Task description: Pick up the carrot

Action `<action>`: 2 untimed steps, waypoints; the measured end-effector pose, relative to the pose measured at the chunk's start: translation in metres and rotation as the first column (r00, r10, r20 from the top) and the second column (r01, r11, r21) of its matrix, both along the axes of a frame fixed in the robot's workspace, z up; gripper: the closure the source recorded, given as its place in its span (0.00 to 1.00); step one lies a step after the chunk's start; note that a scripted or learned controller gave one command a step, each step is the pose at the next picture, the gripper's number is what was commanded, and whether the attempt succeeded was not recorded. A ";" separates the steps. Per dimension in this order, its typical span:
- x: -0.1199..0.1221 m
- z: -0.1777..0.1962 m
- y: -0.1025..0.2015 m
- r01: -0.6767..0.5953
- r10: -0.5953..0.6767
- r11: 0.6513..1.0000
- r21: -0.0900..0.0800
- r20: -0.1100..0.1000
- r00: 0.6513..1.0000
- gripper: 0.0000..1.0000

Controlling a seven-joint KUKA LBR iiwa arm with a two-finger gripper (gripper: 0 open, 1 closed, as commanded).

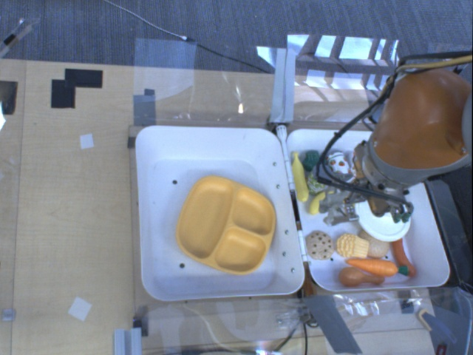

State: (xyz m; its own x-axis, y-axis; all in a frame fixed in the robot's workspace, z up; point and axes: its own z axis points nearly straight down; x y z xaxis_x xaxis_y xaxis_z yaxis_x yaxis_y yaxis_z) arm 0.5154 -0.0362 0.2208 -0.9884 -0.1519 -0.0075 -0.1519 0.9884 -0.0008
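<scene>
The slim orange plastic carrot (pixel 373 267) lies at the near edge of the right-hand shallow white bin (pixel 436 261), its long axis running roughly left to right. The hand (pixel 341 207) hangs just beyond the carrot, over the bin's middle; whether it is apart or together I cannot tell. Farther left of the carrot sits a yellow divided plate (pixel 225 224).

Bins: white, left bin (pixel 151 198) and right bin (pixel 436 261).
Divided plate (pixel 226 223): mustard yellow, in the left bin.
Carrot (pixel 373 267): orange with a green tip, near the right bin's front edge.
Cookie (pixel 319 245): tan, dark speckles.
Banana (pixel 299 176): yellow, along the right bin's left wall.
Arm (pixel 425 124): orange band over grey.
Bench (pixel 66 220): pale wood, black patches at the rear left corner.
</scene>
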 end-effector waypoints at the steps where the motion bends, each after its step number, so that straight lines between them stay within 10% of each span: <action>1: 0.000 0.000 0.000 -0.001 0.001 1.000 0.000 0.001 1.000 0.00; 2: -0.022 -0.074 -0.063 -0.015 0.015 1.000 -0.001 -0.007 1.000 0.00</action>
State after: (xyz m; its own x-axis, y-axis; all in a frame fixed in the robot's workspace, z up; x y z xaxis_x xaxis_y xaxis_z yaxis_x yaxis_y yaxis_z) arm 0.4930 -0.0993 0.1467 -0.9860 -0.1669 -0.0008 -0.1669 0.9860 -0.0003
